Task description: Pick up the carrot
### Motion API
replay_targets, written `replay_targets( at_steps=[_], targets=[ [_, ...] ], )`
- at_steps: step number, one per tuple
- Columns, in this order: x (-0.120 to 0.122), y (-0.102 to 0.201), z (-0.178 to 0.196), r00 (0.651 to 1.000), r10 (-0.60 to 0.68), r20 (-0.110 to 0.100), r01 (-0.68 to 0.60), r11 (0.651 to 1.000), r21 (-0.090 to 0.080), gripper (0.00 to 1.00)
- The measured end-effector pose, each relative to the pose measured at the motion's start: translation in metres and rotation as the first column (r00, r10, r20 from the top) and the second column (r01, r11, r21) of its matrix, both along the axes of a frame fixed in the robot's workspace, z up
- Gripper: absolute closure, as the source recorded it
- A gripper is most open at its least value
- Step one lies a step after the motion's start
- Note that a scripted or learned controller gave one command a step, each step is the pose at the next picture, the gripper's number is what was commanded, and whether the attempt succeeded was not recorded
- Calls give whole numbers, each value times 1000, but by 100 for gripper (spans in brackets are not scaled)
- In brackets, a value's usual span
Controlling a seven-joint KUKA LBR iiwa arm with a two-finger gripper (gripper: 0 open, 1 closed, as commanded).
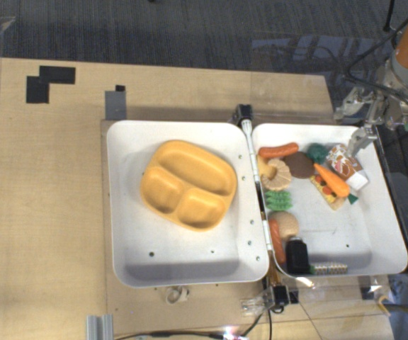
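My gripper [363, 139] hangs at the right bin's [374, 250] upper right corner, just beside the carrot [331, 180], which lies tilted atop crowded toy food. I cannot tell how it stands; it looks empty.

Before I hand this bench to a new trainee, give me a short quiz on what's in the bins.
1. True or false: the yellow tray sits in the same bin as the carrot.
2. What lies nearest the gripper? A) carrot B) black block C) green toy
3. Fill in: the sausage lies near the right bin's ___ edge.

Key: 1 false; 2 A; 3 far.
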State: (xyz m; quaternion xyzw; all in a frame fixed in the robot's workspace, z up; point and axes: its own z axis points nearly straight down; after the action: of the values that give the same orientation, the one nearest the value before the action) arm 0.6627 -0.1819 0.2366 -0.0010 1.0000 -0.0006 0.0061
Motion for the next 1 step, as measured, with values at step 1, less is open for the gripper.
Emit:
replay_targets(
  at_steps=[1],
  targets=[
    [-5, -10, -109, 999, 52, -2, -52, 999, 1, 0]
  ],
)
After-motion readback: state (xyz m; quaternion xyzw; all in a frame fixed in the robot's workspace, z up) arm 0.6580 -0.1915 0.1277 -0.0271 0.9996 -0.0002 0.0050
